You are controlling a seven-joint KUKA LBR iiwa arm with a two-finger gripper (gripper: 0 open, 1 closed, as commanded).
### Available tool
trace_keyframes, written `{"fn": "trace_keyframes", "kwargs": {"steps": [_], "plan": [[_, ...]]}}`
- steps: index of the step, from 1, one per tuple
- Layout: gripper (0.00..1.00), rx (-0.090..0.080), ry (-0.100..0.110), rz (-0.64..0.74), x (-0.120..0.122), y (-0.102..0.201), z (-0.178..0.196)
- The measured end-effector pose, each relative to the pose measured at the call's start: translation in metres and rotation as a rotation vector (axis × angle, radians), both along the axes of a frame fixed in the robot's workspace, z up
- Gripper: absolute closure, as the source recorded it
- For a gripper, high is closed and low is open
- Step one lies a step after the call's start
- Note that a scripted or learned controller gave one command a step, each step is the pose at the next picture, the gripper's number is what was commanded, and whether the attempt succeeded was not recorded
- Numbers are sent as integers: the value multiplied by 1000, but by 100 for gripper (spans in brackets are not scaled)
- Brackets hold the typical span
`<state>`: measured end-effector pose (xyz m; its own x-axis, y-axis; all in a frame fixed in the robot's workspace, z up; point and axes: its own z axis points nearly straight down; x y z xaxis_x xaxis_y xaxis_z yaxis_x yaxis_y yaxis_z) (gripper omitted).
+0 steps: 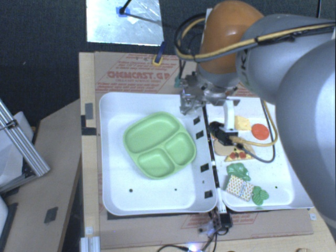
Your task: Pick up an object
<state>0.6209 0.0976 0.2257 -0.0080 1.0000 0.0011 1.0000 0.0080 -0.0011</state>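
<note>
The grey arm [294, 62] hangs its gripper [190, 104] over the back rim where the left bin [113, 140] meets the right bin [281, 188]; its grip cannot be told. A pale green, three-compartment plate [159, 145] lies below-left of it, an orange disc [260, 131] lower right.

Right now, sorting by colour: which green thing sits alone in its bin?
The big green plate, with three compartments, alone in the view's left bin. The green leafy piece and the green lump share the right bin with other small items.
</note>
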Motion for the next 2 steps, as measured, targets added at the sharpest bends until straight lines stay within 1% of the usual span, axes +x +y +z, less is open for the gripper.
{"fn": "trace_keyframes", "kwargs": {"steps": [1, 2], "plan": [[100, 0, -5, -1, 12, 5, 9], [100, -2, -1, -7, 8, 1, -12]]}}
